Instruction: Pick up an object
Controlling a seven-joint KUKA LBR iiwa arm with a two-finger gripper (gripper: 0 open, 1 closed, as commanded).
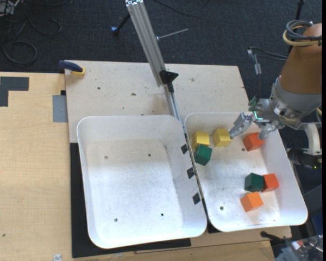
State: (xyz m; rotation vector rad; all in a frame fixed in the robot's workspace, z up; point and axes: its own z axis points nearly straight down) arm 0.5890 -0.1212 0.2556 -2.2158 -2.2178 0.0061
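1. Blocks lie in the right bin [293, 211]: two yellow blocks [221, 137] and a green block [203, 155] near its left wall; orange block [253, 142] just beside my gripper [252, 127].
2. My gripper hovers over the bin's upper part; fingers spread, holding nothing.

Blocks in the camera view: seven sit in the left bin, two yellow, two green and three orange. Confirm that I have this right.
The bin is wrong. In the camera view the seven blocks lie in the right bin, not the left bin: two yellow, two green and three orange. The count and colours stand.
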